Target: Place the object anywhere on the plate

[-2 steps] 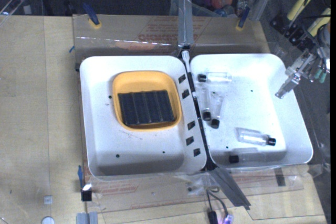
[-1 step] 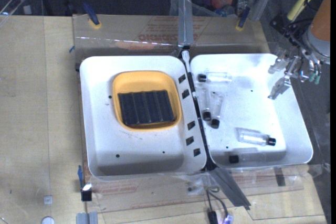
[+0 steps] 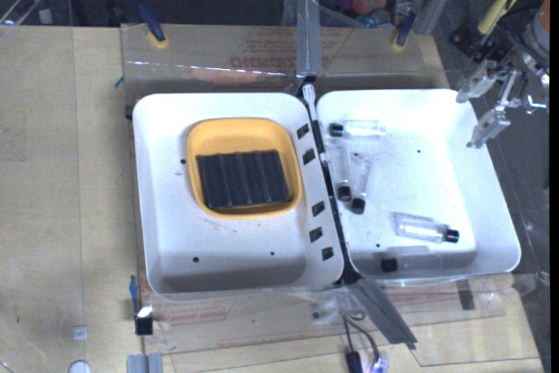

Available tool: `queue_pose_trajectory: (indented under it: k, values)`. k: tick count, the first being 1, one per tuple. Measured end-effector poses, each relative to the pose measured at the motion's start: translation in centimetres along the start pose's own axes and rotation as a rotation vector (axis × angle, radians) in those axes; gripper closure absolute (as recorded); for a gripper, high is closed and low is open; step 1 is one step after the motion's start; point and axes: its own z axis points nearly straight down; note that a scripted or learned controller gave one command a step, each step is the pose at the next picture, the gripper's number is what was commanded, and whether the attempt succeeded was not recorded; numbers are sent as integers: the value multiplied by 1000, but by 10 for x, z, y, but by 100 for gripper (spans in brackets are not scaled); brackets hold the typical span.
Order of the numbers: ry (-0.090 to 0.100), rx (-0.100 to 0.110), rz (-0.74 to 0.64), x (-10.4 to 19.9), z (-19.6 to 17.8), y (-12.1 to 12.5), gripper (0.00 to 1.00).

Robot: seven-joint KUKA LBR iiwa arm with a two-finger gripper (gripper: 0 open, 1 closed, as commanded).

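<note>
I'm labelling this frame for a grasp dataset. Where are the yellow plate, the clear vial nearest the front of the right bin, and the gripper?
yellow plate (image 3: 203, 138): camera view, bare back-left rim.
clear vial (image 3: 419, 228): camera view, mid-body.
gripper (image 3: 486, 128): camera view, fingertips.

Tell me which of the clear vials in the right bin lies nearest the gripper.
The vial at the bin's far edge, black cap pointing left, lies nearest the gripper; the others lie lower, toward the near edge.

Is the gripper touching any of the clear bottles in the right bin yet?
Apart. The camera view shows the gripper at the right bin's upper right edge, with bare white bin floor between it and the nearest clear bottle.
</note>
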Motion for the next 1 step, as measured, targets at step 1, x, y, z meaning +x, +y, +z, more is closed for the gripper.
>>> queue_pose_trajectory:
  k: [1]
  values:
    - [5,-3,-313,-5,29,1,0]
